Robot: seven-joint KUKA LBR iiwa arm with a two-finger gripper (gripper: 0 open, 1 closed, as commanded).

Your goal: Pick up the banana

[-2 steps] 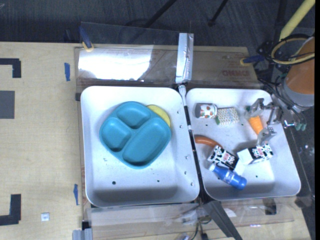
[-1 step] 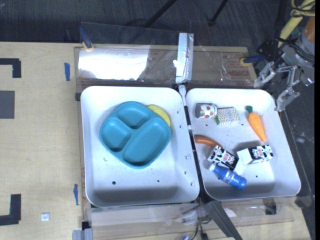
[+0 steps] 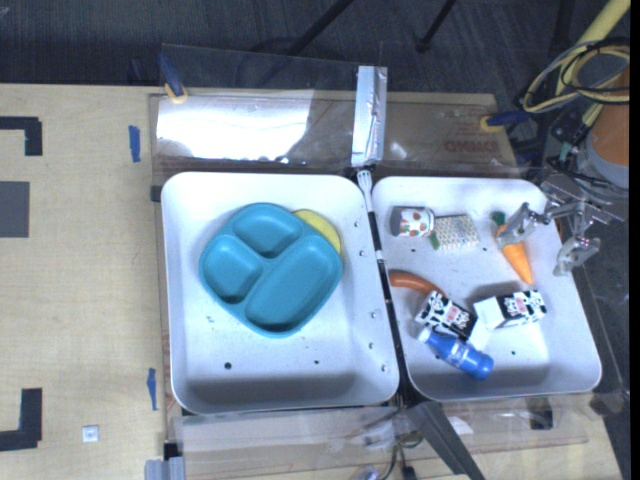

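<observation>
A: Where is the banana (image 3: 322,228)?
B: In the left bin (image 3: 190,298), tucked under the blue divided plate (image 3: 270,266); a yellow edge peeks out at its upper right.
A: And the gripper (image 3: 548,230)?
B: Over the right bin's (image 3: 570,363) far right side, beside the carrot (image 3: 517,259), fingers apart, clasping nothing.

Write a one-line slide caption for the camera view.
Pincer hovers at the right bin's far edge near the carrot; banana lies under the blue tray.
</observation>
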